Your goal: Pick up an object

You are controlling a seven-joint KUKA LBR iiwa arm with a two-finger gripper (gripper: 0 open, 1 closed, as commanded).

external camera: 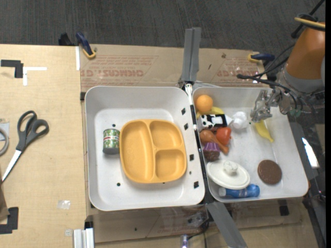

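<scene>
Yellow banana (264, 130) lies in the right bin (295, 190), upper right part, just below the tool (261, 110); tool state unclear, can't tell if it grips anything. Left of the banana: white ball (239, 120), orange (204, 103), red pepper (223, 135). Brown disc (269, 171) sits lower right. Left bin (98, 190) holds a yellow divided tray (153, 150) and a green can (110, 140). Scissors (23, 133) lie on the desk (41, 190).

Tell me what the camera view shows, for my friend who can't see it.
A robot's gripper hangs over the right bin, near a banana among other toys. The left bin holds a yellow divided plate and a small can.
</scene>
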